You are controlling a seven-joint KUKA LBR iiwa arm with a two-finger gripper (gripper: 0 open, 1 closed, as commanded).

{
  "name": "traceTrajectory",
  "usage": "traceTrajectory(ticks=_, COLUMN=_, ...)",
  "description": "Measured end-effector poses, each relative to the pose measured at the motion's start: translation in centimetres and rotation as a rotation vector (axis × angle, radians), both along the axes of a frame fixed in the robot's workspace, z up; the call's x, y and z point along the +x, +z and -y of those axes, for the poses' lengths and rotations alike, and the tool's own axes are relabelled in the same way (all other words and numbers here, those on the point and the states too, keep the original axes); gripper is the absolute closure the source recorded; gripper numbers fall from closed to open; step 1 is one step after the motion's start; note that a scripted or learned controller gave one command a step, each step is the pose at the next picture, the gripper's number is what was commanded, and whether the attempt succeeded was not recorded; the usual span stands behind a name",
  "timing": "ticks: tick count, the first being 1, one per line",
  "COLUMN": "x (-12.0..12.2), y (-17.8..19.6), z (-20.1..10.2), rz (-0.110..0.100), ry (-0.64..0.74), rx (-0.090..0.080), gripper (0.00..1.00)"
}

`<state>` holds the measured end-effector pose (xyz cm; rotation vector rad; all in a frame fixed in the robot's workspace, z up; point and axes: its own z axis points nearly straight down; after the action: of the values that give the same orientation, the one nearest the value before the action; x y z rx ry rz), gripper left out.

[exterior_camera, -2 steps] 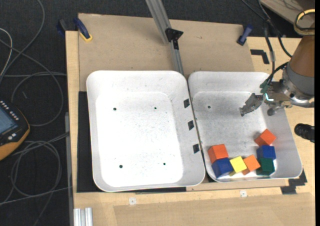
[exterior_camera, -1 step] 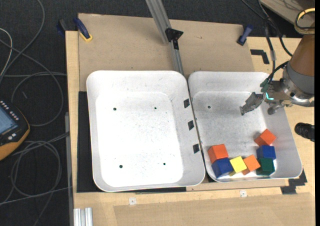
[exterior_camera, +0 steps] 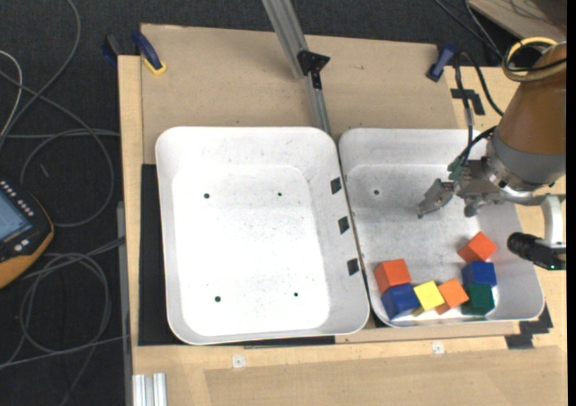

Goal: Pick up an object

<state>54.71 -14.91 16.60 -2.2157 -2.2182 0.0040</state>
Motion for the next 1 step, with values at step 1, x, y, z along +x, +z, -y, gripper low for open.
traceTrajectory(ticks=1, x=-0.26, y=-4.49, z=0.58, rz=-0.001, ry=-0.002, rx=0.0, gripper=0.0)
